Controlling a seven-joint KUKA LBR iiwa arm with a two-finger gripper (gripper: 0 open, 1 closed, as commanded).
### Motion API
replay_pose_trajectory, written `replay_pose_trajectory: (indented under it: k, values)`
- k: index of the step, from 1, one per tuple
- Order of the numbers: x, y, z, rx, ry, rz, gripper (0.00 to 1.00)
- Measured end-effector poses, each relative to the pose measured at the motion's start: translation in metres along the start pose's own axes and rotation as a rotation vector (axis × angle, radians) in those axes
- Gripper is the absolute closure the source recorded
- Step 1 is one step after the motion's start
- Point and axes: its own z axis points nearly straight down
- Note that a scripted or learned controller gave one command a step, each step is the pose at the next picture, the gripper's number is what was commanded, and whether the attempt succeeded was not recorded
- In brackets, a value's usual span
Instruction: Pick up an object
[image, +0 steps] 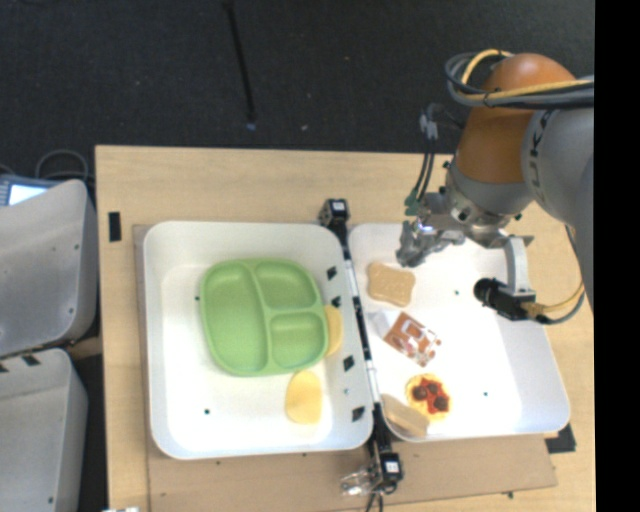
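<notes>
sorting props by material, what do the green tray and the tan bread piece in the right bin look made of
Green tray: likely moulded plastic, smooth and slightly glossy, one even colour with rounded compartment ridges. Bread piece: probably a matte toy, foam or soft plastic; its surface is too blurred to say which.

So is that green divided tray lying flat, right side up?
Yes. The green divided tray lies flat in the left bin, open side up: its three compartments face the camera, with nothing visible in them.

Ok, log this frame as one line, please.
phase: approach | pincer: over right bin, near toast | held: nothing visible | left bin: green tray
</notes>
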Motion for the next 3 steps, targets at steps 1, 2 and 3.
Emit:
replay_pose_trajectory:
  k: [1,2,3]
  values:
    - [0.043,0.021,0.003,-0.001,0.000,0.000,1.00]
    - [0.092,0.041,-0.009,-0.003,0.001,0.000,1.00]
    - [0.150,0.046,-0.017,-0.002,0.001,-0.001,1.00]
